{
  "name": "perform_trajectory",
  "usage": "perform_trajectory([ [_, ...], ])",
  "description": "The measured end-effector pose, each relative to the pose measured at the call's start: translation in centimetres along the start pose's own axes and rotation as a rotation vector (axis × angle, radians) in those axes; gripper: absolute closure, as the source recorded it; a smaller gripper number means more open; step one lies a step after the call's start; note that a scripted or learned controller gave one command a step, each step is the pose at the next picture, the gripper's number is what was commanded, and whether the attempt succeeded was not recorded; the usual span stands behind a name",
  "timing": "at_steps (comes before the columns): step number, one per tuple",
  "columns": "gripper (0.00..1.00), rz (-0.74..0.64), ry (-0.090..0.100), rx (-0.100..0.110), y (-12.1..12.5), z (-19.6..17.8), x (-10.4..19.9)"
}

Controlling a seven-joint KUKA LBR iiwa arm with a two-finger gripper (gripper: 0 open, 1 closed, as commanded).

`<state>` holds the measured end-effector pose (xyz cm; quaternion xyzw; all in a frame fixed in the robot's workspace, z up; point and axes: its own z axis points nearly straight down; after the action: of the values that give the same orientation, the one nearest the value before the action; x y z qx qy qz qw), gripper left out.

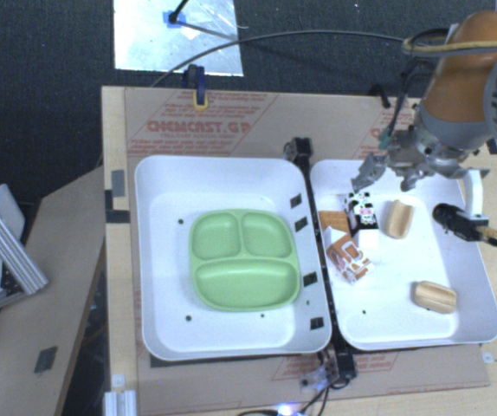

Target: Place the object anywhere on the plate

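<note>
**Arm over the right bin**

The jaws, spread open and gripping nothing, hover at the right bin's twelve o'clock edge. The black-and-white object lies just below them. The green plate sits in the left bin.

A pale green plate with three compartments, two small at the far side and one long at the near side, lies flat in the middle of the left bin. In the right bin lie four things: a small black-and-white object, an orange-and-white carton tilted just nearer, a tan cylinder beside them, and a tan loaf-shaped piece well apart near the front.
</note>
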<state>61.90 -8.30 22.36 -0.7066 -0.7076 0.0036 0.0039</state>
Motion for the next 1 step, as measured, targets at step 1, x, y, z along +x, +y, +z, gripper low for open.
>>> perform_trajectory([
  [1,0.0,-0.002,-0.001,-0.012,0.24,-0.72,0.01],
])
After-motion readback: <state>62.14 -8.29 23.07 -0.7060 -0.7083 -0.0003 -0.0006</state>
